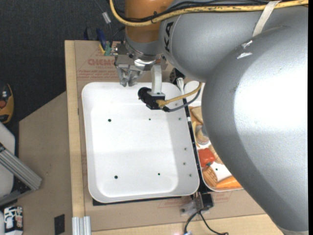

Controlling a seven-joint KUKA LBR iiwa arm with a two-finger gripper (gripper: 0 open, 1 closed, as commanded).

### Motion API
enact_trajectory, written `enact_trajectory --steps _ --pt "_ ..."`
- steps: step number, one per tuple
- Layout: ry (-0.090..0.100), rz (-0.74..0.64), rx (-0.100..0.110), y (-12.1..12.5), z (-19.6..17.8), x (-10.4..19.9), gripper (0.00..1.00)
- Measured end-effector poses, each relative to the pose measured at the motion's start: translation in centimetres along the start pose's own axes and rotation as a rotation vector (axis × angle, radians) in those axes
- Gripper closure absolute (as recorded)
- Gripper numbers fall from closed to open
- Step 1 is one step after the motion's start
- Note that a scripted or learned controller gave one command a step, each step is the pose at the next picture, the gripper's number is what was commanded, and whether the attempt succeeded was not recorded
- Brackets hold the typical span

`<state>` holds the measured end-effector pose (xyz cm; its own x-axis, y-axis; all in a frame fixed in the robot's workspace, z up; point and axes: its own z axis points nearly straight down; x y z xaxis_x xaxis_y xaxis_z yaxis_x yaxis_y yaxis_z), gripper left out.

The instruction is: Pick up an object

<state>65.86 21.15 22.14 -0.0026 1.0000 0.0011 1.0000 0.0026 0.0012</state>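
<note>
My gripper (128,77) hangs over the far rim of the left white bin (98,146), near its back edge and left of centre. I see nothing held in it. The right bin (205,182) is mostly hidden under the grey arm. A narrow strip of it shows a red object (206,156), an orange and white object (226,179) at the near corner, and tan items (197,117) further back.
The big grey arm covers the right half of the view, with its orange band at the top. The left bin's floor shows a few small dark dots. Brown board (78,82) surrounds the bins, and an aluminium rail (19,170) lies off the bench to the left.
</note>
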Motion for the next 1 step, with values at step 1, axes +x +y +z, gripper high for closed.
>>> enact_trajectory --steps 1 --pt "0.0 -0.001 -0.001 0.03 -1.03 0.05 1.0"
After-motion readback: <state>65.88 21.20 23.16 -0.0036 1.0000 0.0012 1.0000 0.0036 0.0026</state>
